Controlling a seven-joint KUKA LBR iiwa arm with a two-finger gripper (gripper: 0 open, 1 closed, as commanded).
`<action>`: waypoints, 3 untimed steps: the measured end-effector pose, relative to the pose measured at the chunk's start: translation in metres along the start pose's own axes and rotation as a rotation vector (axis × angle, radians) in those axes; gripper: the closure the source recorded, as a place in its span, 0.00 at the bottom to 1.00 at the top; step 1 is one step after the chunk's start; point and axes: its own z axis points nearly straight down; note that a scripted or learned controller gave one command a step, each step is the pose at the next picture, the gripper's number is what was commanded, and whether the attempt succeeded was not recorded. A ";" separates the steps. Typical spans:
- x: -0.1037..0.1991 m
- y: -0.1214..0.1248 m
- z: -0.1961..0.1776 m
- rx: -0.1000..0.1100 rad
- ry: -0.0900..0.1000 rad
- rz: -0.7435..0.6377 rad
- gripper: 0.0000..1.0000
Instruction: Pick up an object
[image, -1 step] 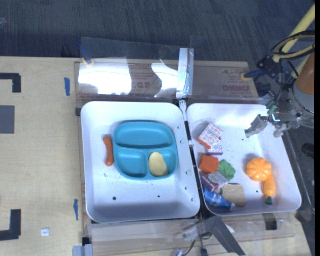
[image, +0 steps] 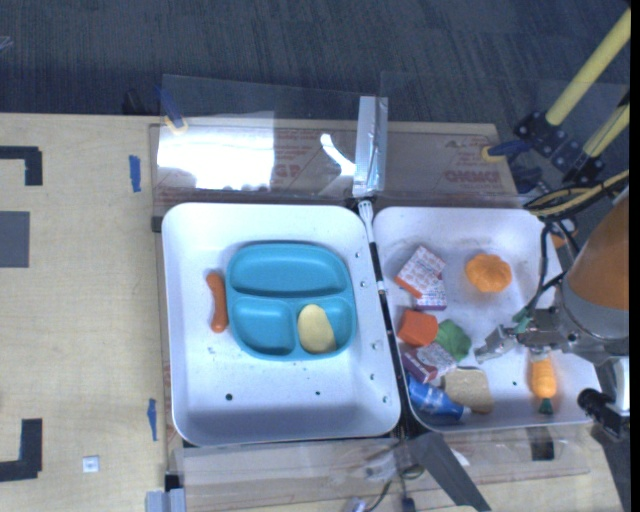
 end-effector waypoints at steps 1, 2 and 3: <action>-0.032 0.008 0.019 -0.029 0.015 0.063 0.00; -0.037 0.009 0.011 -0.037 0.001 0.066 1.00; -0.033 0.010 0.012 -0.035 0.006 0.060 0.00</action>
